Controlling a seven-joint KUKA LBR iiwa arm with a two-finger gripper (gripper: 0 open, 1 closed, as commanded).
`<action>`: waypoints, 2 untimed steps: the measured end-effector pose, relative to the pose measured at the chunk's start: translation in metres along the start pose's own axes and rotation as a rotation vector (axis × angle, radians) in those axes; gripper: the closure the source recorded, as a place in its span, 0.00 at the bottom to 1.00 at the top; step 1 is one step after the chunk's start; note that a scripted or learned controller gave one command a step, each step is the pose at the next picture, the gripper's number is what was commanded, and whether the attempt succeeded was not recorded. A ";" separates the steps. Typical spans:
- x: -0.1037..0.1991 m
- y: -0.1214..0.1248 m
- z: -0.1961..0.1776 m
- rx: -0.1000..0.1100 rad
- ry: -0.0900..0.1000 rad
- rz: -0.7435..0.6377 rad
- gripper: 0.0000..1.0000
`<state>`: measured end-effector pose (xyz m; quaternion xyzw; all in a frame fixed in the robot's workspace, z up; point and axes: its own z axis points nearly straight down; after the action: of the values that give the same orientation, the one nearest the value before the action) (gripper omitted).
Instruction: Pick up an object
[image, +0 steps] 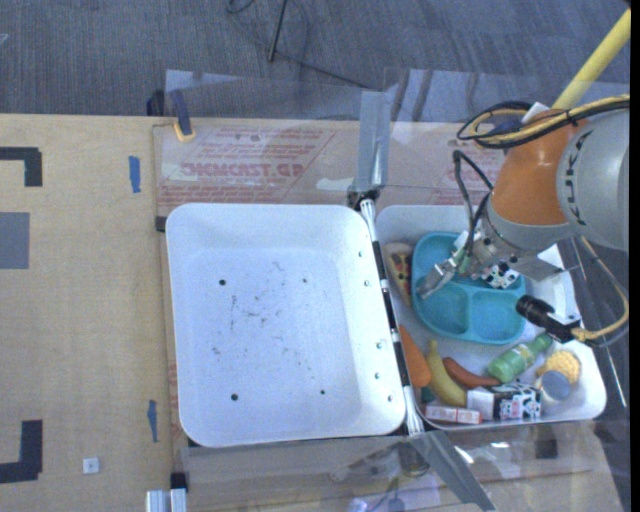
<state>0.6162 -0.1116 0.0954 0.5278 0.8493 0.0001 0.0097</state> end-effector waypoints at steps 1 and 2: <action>-0.002 -0.006 -0.110 0.012 0.013 0.263 0.00; 0.015 -0.017 -0.005 0.011 0.012 0.325 0.00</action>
<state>0.5947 -0.1059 0.1000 0.6583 0.7527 0.0005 0.0015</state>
